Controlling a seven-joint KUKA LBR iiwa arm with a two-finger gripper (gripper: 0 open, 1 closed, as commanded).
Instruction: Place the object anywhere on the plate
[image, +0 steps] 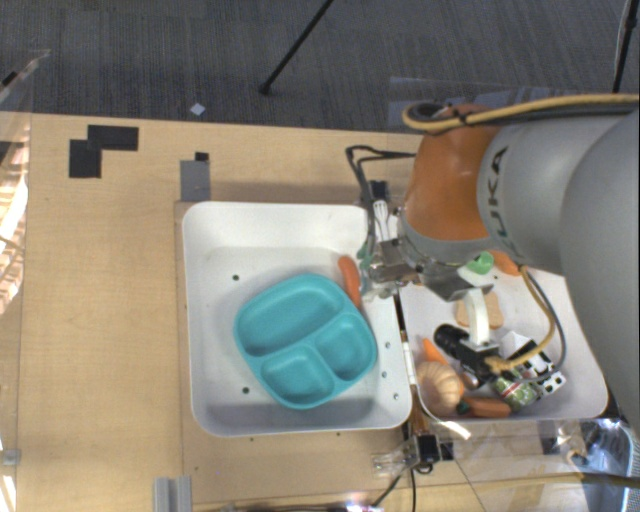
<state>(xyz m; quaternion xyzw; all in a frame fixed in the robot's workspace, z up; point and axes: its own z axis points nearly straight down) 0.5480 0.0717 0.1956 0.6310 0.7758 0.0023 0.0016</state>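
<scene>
A teal divided plate (305, 342) lies in the left white bin (215, 300), towards its right side. A small orange elongated object (348, 281) sits just off the plate's upper right rim, close to the bin's right wall. My gripper (375, 270) hangs right beside this object, on its right, over the wall between the two bins. The grey arm with its orange band (450, 190) covers the top of the right bin. Whether the orange object touches the gripper is unclear from this angle.
The right bin (590, 385) holds several small items: a tan bun-like piece (440, 380), an orange carrot-like piece (487, 407), a white bottle shape (480, 318), a green piece (483, 265) and dark bits. Black cables (360, 160) run behind the bins.
</scene>
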